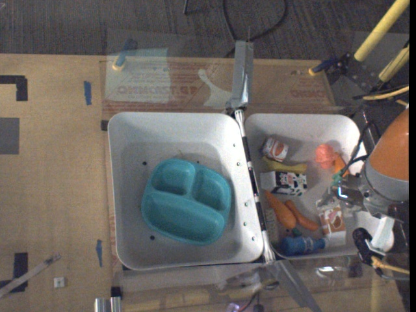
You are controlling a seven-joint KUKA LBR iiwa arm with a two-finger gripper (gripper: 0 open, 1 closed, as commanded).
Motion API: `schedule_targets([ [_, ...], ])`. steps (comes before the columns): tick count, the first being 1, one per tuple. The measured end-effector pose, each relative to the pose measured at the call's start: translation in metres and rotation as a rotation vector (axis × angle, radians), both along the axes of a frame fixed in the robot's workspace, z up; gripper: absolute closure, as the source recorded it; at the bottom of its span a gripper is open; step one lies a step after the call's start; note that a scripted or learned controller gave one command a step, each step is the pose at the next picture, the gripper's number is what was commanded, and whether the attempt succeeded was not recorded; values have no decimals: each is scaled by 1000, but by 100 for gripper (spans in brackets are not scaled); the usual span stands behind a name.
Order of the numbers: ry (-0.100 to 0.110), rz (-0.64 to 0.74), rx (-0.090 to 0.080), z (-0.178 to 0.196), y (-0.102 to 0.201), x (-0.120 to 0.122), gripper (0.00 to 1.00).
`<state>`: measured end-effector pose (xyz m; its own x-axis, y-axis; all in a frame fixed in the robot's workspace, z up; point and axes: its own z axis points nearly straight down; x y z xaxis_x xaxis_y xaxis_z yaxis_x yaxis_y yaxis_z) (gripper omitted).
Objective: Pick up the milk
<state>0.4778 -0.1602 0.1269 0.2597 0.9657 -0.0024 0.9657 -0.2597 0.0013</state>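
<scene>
The gripper sat over the right bin; couldn't tell its state. Milk lay just left, touching the banana (crowded), so it might've snagged that instead.

Left bin: teal divided plate, tilted. Right bin: small can far left, banana, two carrots, blue bottle near edge, pink-orange item far right
</scene>
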Motion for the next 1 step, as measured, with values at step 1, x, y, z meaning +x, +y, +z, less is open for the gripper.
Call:
schedule_targets([
  [1,2,126,3,64,58,2,100],
])
